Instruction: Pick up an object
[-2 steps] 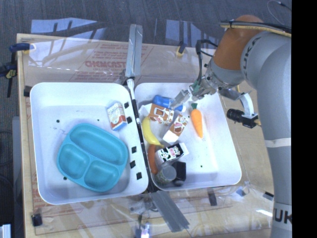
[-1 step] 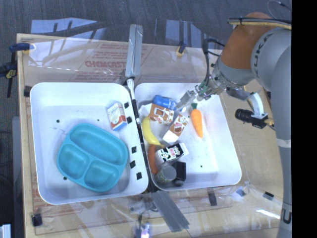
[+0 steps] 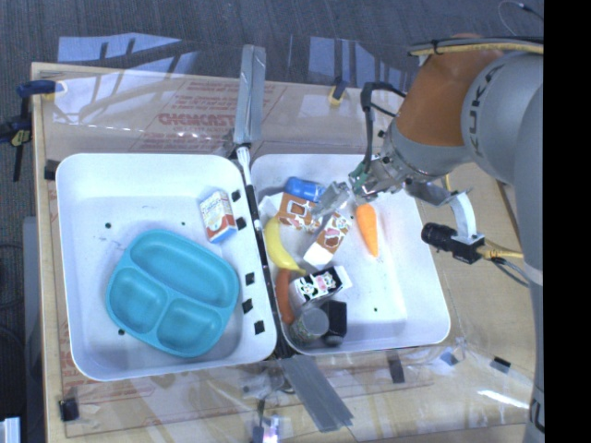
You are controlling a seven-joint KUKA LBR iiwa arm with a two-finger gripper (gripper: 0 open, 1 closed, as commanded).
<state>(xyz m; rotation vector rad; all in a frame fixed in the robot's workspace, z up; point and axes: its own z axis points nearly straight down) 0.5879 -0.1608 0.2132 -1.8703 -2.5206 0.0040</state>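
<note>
We are hovering our gripper [image 3: 334, 198] over the right bin's [image 3: 417, 275] far edge, targeting the snack packet [image 3: 329, 236]; grip state unclear.

White bins [image 3: 83, 192]; a turquoise tray [image 3: 173, 291], yellow banana [image 3: 276, 245], orange carrot [image 3: 367, 228], black-and-white patterned carton [image 3: 319, 284].

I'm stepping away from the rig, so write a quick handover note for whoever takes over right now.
Gripper: low over the right bin, among the cartons; grip state unreadable, no hold confirmed.
Right bin: carrot, banana, brown-and-white carton, black-and-white carton.
Left bin: blue divided plate, small carton.
Done: arm reached in.
Left: grasp and lift one object.
</note>
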